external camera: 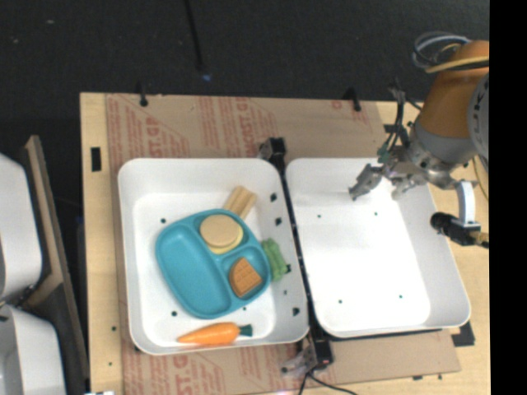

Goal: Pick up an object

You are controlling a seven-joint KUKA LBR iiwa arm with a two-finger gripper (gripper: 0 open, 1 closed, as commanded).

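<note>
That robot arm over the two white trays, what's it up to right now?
The arm reaches in from the right, and its end effector hangs over the far edge of the right tray with nothing in it. All the things to pick from lie in the left tray: a blue divided plate carrying a round cookie and a brown cracker, a carrot near the front wall, a small wooden block and a green piece beside the plate. Nothing has been picked up yet.

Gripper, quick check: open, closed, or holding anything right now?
Gripper: open, holding nothing, hanging over the upper part of the right bin.
</note>
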